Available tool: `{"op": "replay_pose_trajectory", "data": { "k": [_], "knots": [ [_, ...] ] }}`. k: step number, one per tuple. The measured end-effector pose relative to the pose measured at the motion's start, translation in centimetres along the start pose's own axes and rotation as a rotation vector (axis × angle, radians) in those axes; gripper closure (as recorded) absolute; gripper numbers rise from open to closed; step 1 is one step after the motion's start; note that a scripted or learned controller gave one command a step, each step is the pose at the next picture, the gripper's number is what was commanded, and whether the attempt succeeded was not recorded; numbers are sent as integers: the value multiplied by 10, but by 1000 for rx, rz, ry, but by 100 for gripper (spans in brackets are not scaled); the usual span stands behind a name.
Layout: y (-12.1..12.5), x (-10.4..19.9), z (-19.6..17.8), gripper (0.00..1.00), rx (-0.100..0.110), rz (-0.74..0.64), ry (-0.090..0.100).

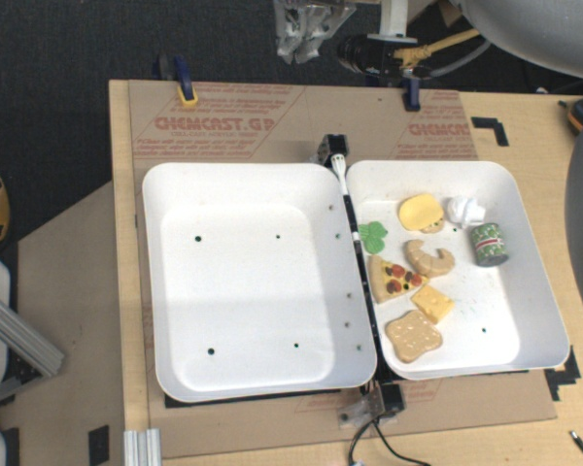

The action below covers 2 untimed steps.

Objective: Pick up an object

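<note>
toys lay clustered in the right bin (pixel 525 260), right of the frame's centre, none singled out by the task: a yellow round piece (pixel 421 212) uppermost, a white crumpled piece (pixel 463 209) just to its right, a green can (pixel 488 244) below that near the bin's right side, a tan curved piece (pixel 429 257) in the middle, a green leaf-like piece (pixel 372 236) against the divider, a pizza slice (pixel 396 279) below it, a cheese wedge (pixel 432 303) lower still, and a toast slice (pixel 412 336) nearest the bottom edge. several of them touched or nearly touched, so the pile's centre looked a poor target.

the left bin (pixel 253 280) showed only its white floor and a few dark dots.

the gripper (pixel 306 27) hung at the top of the frame, above the bench's far edge and well apart from every toy; whether its fingers were spread or pressed together could not be told from this angle.

to do the pick well, the arm probably needed to travel down-frame and right, over the right bin, and choose an item with free space on two sides. the green can seemed the best candidate, standing apart from its neighbours; the toast slice was a second option, though flat and likely hard to pinch. descending straight, with the jaws straddling the can, would likely avoid nudging the white crumpled piece.
</note>
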State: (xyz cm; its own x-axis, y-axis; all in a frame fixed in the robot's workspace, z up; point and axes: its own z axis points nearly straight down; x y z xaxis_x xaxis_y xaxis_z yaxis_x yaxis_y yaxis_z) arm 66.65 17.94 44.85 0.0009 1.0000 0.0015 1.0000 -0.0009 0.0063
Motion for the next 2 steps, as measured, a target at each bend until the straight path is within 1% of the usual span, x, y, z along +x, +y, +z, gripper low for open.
{"op": "replay_pose_trajectory", "data": {
  "k": [1,2],
  "knots": [
    [0,-60,-8,100,6,3,-2],
    [-8,-59,-59,100,-1,-2,0]
  ]
}}
